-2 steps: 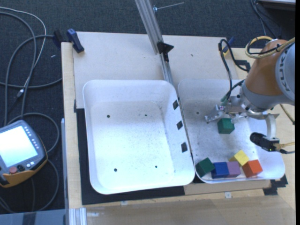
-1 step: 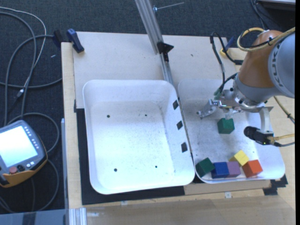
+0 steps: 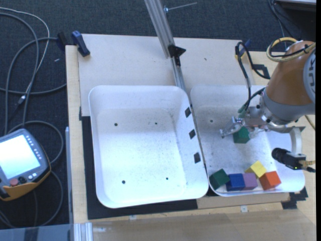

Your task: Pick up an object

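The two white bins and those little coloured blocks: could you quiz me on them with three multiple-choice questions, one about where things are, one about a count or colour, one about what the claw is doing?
1. Where are the small coloured blocks?
A. In the left shallow white bin
B. In the right shallow white bin
C. On the bare bench top

2. How many blocks lie in the row at the right bin's near edge?
A. Two
B. Five
C. Eight

3. What is the state of the dark green cube under the arm?
A. Between the gripper's fingers
B. Stacked on the orange block
C. Lying in the left bin

Answers: 1 B, all blocks sit in the right shallow white bin. 2 B, green, blue, purple, yellow and orange. 3 A, the dark green cube sits at the two-finger gripper, between its fingers.
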Motion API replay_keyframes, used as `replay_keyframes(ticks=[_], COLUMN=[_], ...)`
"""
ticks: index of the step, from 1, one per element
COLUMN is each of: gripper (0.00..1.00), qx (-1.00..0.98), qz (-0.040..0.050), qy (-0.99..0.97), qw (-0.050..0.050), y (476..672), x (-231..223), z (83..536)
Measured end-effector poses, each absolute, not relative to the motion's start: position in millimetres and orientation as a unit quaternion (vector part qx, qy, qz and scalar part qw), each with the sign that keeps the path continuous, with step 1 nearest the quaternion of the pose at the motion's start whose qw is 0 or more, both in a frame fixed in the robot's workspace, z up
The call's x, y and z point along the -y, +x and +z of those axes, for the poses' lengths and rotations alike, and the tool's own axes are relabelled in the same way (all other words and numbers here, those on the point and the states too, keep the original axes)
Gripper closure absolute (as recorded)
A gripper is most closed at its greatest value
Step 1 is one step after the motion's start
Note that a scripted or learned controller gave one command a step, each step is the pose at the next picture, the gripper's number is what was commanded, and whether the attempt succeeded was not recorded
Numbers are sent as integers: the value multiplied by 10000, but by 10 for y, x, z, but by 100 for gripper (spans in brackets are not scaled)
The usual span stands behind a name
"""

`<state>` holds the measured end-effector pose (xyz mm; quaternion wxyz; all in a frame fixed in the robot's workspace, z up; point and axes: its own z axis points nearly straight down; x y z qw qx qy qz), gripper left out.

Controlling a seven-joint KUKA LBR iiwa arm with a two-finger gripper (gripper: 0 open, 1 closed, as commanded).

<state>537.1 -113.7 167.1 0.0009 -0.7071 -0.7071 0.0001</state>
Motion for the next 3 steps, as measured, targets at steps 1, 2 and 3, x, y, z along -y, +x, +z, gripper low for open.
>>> replay_keyframes(ticks=[1,2,3], gripper=[0,0,100], qx=[7063,7081,7077], qz=[6,8,-8], qy=[-7079,-7061,-7065], qw=[-14,33,6], y=[5832,5709,5725], x=[1725,1326,1343], z=[1336,973,1104])
